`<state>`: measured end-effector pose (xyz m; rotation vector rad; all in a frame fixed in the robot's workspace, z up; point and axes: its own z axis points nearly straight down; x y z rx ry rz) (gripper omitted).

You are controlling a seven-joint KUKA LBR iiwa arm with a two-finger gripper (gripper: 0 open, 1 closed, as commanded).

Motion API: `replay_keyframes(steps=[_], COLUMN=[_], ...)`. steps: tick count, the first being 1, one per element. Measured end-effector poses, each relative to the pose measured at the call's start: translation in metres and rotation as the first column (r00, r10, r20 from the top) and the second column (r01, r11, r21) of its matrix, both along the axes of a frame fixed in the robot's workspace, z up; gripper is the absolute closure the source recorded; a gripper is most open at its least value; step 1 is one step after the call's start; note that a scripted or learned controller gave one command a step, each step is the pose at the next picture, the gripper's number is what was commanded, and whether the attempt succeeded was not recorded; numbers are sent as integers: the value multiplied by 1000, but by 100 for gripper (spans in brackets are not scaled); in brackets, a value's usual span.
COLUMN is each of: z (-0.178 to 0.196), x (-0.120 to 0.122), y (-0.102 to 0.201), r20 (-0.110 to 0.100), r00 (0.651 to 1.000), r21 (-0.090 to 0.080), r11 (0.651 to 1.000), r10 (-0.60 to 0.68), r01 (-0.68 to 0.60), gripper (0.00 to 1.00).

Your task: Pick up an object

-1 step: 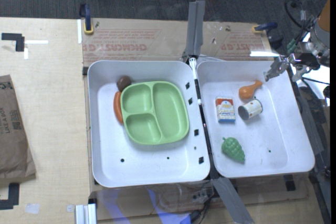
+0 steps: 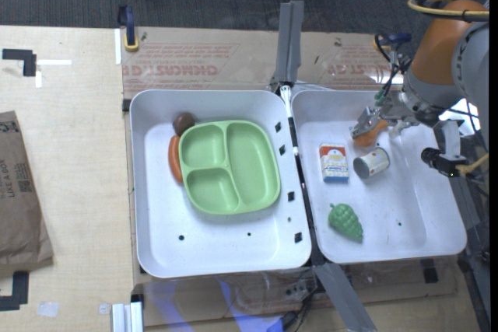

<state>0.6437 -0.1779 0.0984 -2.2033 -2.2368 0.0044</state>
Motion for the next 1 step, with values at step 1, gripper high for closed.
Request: replay_keyframes(steps=[1], z=[5], x=[-1], y=[0], r20=[-9], r00=[1000], r21=[0], r11=[1000], r10=[3], r01=[-3], gripper=[100])
